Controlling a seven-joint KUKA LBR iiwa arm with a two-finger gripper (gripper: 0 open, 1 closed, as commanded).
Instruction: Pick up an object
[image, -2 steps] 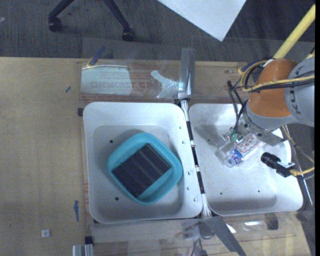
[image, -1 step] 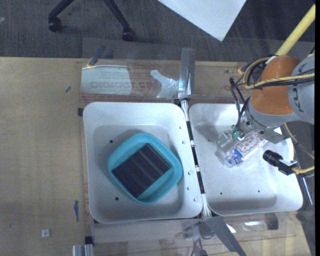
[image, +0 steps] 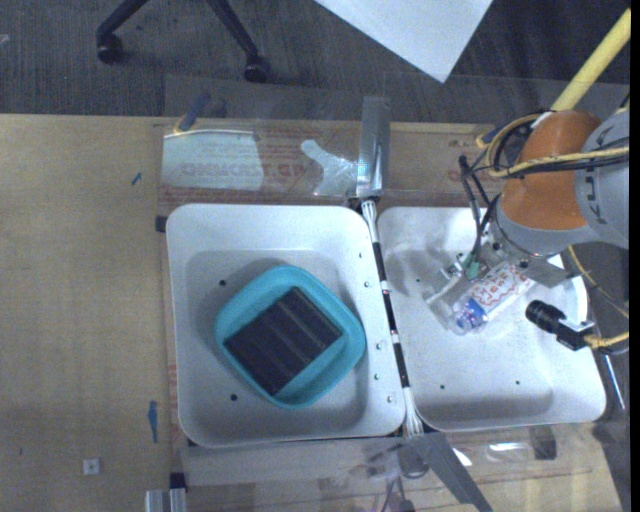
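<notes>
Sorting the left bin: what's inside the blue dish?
A black ribbed block lies inside the blue dish, covering most of its floor. Anything beneath the block is hidden.

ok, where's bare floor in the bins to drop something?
Right bin: the near half, below the packet, is bare. Left bin: just a strip behind the teal dish. Crowded around the gripper and packet.

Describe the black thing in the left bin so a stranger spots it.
Find the left white bin of the two. A turquoise dish lies in its middle; the black slab rests in that dish, dark and ribbed against its smooth blue.
</notes>
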